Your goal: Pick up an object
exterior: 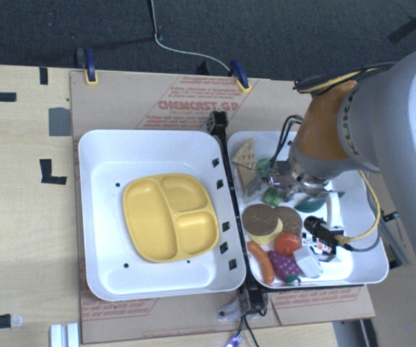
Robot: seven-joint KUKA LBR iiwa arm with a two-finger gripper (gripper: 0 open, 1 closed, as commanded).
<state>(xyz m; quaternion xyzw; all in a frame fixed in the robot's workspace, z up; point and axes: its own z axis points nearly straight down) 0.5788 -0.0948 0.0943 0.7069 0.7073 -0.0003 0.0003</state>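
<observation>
Toy food crowds the right bin: carrot, purple grapes, tomato, brown-topped round piece, with a pale wedge at the far end. Gripper sits low over that bin just beyond the round piece; grip state cannot be told. Yellow divided plate lies in the left bin.

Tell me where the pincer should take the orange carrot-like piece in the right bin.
Probably across the middle of the carrot, coming straight down. It lies flat and slim near the bin's left wall, so close across its narrow width; the purple grapes crowd its right side.
</observation>
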